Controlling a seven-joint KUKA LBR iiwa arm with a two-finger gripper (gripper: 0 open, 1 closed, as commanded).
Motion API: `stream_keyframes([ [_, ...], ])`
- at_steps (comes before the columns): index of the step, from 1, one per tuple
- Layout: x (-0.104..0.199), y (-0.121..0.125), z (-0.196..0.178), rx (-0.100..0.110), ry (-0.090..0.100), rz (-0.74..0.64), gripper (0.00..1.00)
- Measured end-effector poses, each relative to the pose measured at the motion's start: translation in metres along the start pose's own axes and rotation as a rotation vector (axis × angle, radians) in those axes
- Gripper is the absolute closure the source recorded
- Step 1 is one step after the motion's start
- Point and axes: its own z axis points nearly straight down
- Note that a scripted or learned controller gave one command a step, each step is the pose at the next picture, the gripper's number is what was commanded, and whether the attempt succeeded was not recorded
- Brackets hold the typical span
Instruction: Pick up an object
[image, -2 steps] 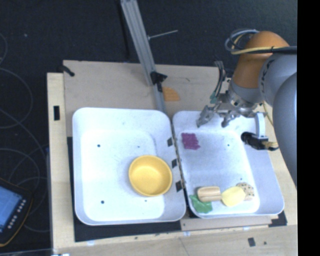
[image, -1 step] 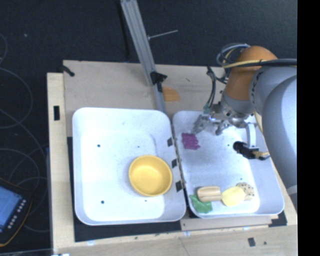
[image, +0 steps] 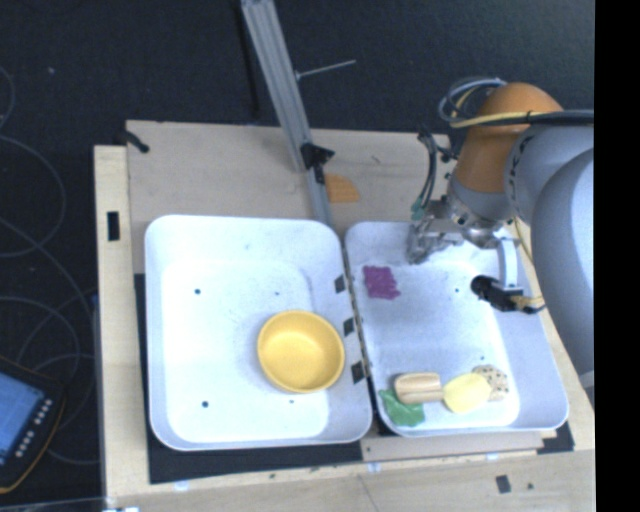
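Observation:
My gripper (image: 422, 247) hangs over the far part of the right bin (image: 520, 350), fingers pointing down, with nothing seen between them. A purple flat piece (image: 381, 282) lies just in front and to the left of it. Near the front wall of the right bin lie a tan wooden block (image: 417, 387), a yellow lemon-like object (image: 464, 393), a speckled beige object (image: 491, 378) and a green piece (image: 397, 407). A yellow bowl (image: 300, 350) sits in the left bin (image: 190, 300).
A slanted metal pole (image: 285, 100) rises from behind the bins where they meet. An orange tag (image: 341, 189) lies on the bench behind the bins. The middle of the right bin has free floor.

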Motion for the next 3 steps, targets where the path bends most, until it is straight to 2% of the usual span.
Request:
stream_keyframes([
  [2,-0.002,0.001,-0.121,-0.003,0.004,-0.002,1.0],
  [3,-0.004,0.001,-0.091,0.006,0.002,0.0,1.0],
])
